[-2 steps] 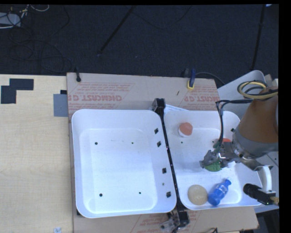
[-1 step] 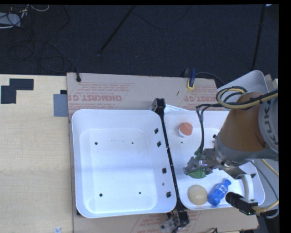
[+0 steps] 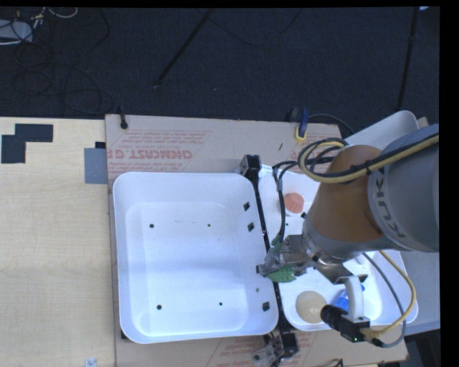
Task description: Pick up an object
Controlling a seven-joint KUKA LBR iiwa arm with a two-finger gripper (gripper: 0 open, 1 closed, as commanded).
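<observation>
This is a robotics lab or test cell. A grey industrial arm (image 3: pixel 391 193) with an orange band and yellow cabling reaches over a light wooden tabletop (image 3: pixel 50 244). Two shallow white bins (image 3: pixel 186 258) sit side by side on a sheet of printed cardboard (image 3: pixel 165 143), fixed with black clips. Loose cables (image 3: pixel 43 18) trail across dark carpet (image 3: pixel 215 64) behind. Black squares (image 3: pixel 25 140) mark the wood.

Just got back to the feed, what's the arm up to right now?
The KUKA arm is reaching into the right bin, its gripper low by the divider beside something green. Whether it has a grip is unclear. A cream ball, an orange disc and a blue object lie in that bin.
</observation>
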